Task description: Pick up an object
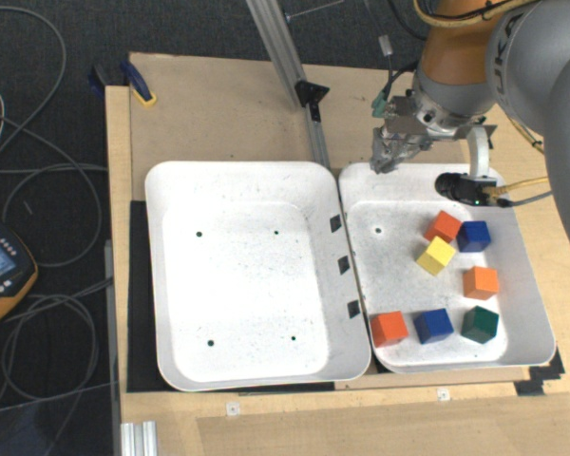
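My gripper (388, 157) hangs over the far left corner of the right bin (399, 207), with nothing visible between its fingers. Several small blocks lie in that bin. An orange block (445, 226), a blue block (473, 236) and a yellow block (436, 255) cluster near the middle right. Another orange block (481, 281) sits below them. Along the near edge stand a third orange block (389, 327), a blue block (433, 325) and a dark green block (479, 324). All the blocks lie well apart from the gripper.
The left bin (242, 274) lies beside the right one, black clips (343, 264) joining them. A slanted metal rail (285, 55) crosses the back of the bench. Cables and a handheld device (0, 264) lie off the bench at left.
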`<action>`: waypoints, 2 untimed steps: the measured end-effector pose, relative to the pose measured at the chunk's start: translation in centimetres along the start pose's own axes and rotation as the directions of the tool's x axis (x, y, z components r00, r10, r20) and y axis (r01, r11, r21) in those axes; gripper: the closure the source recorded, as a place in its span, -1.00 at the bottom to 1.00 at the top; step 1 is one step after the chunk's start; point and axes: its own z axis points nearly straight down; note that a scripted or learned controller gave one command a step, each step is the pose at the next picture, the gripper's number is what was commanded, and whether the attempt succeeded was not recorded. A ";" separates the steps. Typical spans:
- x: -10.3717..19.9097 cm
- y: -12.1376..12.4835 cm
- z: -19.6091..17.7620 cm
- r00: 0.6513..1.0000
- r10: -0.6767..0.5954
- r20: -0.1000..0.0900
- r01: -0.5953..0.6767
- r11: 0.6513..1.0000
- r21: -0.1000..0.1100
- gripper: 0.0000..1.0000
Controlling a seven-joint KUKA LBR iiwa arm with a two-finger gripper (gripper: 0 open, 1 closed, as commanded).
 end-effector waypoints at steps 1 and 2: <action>6.0 0.3 0.2 1.000 0.000 -0.001 0.000 1.000 0.003 1.00; 11.6 -0.2 -1.7 1.000 -0.001 -0.001 0.001 1.000 0.001 1.00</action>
